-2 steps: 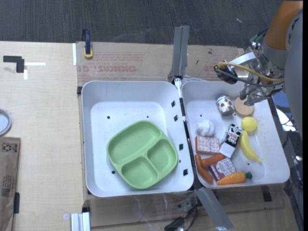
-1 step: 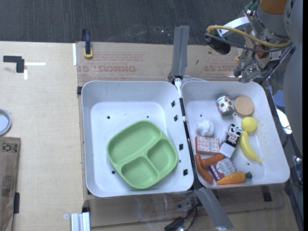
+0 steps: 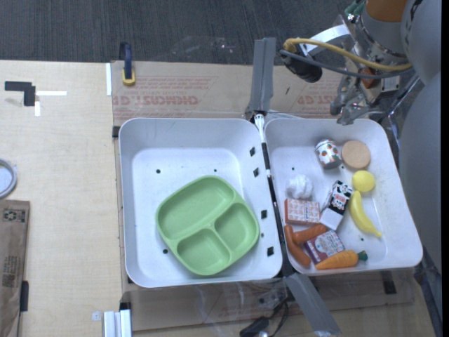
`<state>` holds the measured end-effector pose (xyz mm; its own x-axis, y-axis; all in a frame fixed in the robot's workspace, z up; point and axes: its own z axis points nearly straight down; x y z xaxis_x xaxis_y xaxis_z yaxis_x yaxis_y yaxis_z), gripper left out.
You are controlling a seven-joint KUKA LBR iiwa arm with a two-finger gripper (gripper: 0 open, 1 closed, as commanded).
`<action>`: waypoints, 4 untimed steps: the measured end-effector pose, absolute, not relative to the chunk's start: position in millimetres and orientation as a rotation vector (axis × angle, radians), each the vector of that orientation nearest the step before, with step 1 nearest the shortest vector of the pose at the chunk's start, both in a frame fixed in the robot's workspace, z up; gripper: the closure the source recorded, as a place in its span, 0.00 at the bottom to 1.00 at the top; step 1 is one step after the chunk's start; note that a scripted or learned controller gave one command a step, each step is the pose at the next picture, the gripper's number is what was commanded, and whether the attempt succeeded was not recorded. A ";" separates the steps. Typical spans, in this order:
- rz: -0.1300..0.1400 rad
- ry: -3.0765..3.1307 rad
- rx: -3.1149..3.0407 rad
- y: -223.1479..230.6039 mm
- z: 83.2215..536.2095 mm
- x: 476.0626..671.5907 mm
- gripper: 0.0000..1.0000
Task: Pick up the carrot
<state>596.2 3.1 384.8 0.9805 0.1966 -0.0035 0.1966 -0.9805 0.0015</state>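
Hovering gripper (image 3: 349, 112) at right bin's (image 3: 280, 142) far edge; finger state indeterminable. Advising descent toward carrot (image 3: 339, 260) lying at near edge.

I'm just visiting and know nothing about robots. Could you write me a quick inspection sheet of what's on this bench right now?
Surface: two white bins side by side, left bin and right bin, on a tan bench.
Job's things: carrot lies at the right bin's near edge, orange with a green top, untouched.
Clutter: green divided plate in the left bin; in the right bin a banana, lemon, round cookie, small cartons and sausages.
Grippers: gripper hangs above the right bin's far edge, away from the carrot.
Cables: yellow hose loops by the wrist.
Surroundings: roll of tape at far left.
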 end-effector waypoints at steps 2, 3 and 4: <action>-0.010 0.384 3.118 -88.4 231.7 596.9 0.00; -0.009 0.472 3.106 -130.5 112.9 643.9 0.00; -0.006 0.373 3.119 -95.0 91.4 648.1 0.00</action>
<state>648.1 -95.0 91.4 0.9718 0.2359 -0.0039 0.2359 -0.9718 -0.0004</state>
